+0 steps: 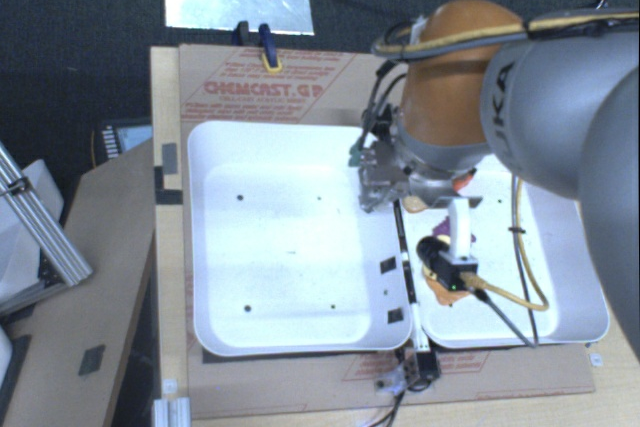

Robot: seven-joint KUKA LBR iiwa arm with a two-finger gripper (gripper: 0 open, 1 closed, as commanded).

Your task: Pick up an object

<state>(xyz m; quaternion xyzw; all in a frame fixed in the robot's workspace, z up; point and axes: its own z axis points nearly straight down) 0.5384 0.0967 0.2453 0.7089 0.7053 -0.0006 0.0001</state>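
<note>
Camera view: the claw (378, 177) hangs low over the right bin (565, 287), at its 9 o'clock edge; wide or narrow, I cannot tell. A small magenta object (415, 205) peeks out at the claw's 4 o'clock. Nothing looks gripped, so the pick seems not yet done.

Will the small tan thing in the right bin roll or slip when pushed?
The tan thing looks rounded, so it may roll. It is small, so probably light. It is partly hidden, so stiffness is unclear.
</note>
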